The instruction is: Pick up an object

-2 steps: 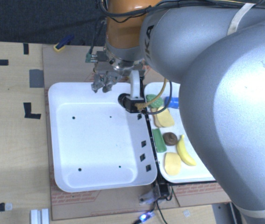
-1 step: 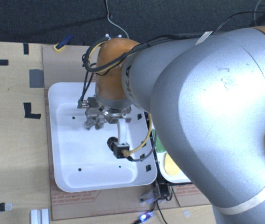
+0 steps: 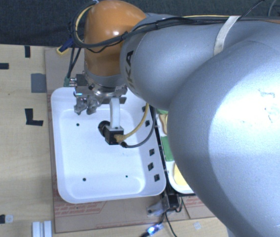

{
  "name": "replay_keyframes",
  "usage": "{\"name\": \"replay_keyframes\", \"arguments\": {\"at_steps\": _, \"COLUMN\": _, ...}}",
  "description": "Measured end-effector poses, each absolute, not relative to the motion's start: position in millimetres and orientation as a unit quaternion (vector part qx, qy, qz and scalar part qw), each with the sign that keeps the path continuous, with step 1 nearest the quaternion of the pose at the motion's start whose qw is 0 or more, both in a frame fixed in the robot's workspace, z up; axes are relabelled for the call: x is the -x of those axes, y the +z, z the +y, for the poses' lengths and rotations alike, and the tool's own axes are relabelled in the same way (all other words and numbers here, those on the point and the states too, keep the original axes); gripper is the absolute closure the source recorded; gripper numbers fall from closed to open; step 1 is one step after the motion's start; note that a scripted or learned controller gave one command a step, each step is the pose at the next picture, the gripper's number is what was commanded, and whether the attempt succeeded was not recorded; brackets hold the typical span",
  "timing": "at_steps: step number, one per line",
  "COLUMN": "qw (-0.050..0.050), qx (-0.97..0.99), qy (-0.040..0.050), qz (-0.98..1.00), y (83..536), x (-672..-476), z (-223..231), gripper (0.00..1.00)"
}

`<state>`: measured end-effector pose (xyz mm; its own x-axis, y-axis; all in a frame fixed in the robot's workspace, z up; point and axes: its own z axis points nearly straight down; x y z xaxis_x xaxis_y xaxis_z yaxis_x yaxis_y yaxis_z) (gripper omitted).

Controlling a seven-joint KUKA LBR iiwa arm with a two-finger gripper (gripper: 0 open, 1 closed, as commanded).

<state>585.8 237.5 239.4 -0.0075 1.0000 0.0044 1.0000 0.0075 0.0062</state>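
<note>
Object (image 3: 165,136), a green one I reckon, sits in the bin (image 3: 178,182) tucked under the arm (image 3: 219,107), my pincer (image 3: 86,106) hovers over the other bin (image 3: 63,147), clenched or released I can't tell, so the pick's all ahead.

No legible text or numbers, black angular marks (image 3: 32,118) on the bench (image 3: 6,147), none readable as signs
</note>
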Motion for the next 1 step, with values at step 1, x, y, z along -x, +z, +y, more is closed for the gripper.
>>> {"name": "replay_keyframes", "arguments": {"at_steps": 1, "qw": 0.003, "qx": -0.706, "qy": 0.0079, "qz": 0.709, "y": 459.4, "x": -567.8, "z": 233.6, "gripper": 1.00}}
